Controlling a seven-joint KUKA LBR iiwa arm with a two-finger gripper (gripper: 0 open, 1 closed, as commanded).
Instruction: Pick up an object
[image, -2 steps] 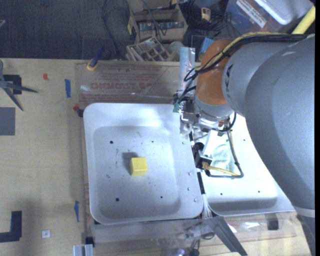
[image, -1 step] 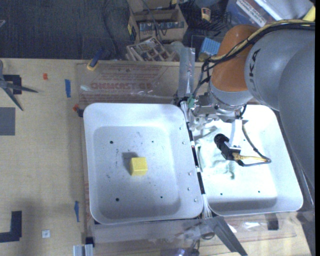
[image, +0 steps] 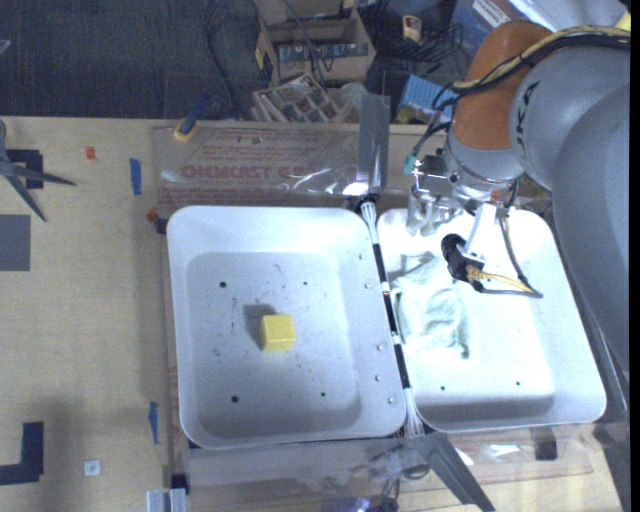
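a grey arm (image: 560, 110) with an orange band reaches in from the right and hangs over the far end of the right-hand bin (image: 570, 390), its gripper (image: 432, 215) poised above pale crumpled material (image: 435, 310) lying there; whether it is open or closed cannot be told. a small yellow block (image: 278, 332) sits alone near the middle of the left-hand bin (image: 200, 400), well apart from the gripper.
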